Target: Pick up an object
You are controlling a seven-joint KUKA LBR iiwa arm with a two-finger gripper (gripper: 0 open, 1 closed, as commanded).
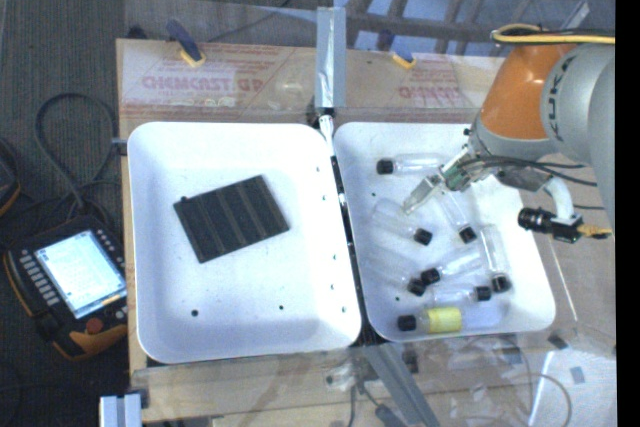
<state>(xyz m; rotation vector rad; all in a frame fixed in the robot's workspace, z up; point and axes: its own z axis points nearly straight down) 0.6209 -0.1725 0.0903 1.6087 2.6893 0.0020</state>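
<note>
The right bin [520, 315] holds several clear vials with black caps, such as one at the back [402, 165] and one near the middle [405, 223]. A vial with yellow contents [443, 319] lies at the bin's front edge. A black ridged slab [232, 217] lies flat in the left bin [160, 315]. My gripper [425, 191] hangs low over the back half of the right bin, pointing down-left, just past the back vial and above the middle one. Nothing visibly rides in it. The grey arm with its orange band [525, 95] comes in from the right.
A metal strip [329, 65] rises at the back between the two bins. A teach pendant [70, 280] and black cables [60, 115] lie off the bench to the left. A black fitting [545, 220] juts from the wrist over the right bin's right rim.
</note>
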